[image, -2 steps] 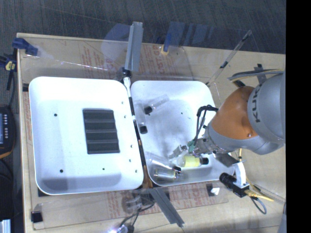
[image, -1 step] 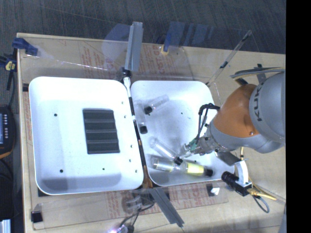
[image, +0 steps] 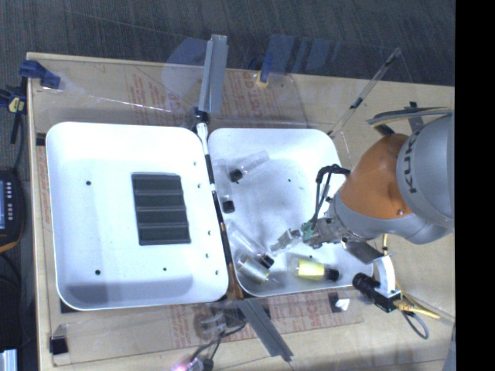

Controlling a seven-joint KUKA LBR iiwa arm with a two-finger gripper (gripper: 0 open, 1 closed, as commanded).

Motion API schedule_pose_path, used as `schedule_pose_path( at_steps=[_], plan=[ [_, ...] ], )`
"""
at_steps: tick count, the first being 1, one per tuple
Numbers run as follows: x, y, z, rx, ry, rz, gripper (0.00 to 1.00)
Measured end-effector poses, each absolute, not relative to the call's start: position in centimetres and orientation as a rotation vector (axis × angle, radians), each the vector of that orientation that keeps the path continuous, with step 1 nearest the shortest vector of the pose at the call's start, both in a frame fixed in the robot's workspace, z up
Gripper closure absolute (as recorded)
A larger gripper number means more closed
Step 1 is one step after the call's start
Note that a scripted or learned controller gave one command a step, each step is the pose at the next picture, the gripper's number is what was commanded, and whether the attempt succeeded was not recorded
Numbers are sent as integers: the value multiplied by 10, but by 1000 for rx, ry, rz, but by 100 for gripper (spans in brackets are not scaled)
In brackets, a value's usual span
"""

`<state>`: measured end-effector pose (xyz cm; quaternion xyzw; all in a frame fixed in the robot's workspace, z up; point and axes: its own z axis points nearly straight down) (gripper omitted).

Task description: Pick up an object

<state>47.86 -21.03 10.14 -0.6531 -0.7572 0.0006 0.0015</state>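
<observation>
One arm's jaws low over the right bin beside a yellow tube, grip state unclear

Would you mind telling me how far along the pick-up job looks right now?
Done: the arm has reached into the right bin, its end effector low among the clutter. In hand: nothing visibly lifted; the yellow tube and black slatted block lie in their bins. Left: grasping an object and raising it clear.

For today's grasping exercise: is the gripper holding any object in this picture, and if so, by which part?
It cannot be told. The gripper is low in the right bin, near a clear item, but nothing shows plainly between its tips.
</observation>
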Motion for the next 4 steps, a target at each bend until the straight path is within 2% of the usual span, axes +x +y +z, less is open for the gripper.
schedule_pose_path(
  at_steps=[1, 2, 3, 4],
  plan=[
    [478, -211, 239, -1893, -2510, 0, 0],
    [476, -158, 159, -1777, -2585, 2, 0],
    [584, -183, 165, -1750, -2608, 1, 0],
    [621, -139, 106, -1721, -2659, 3, 0]
  ],
)
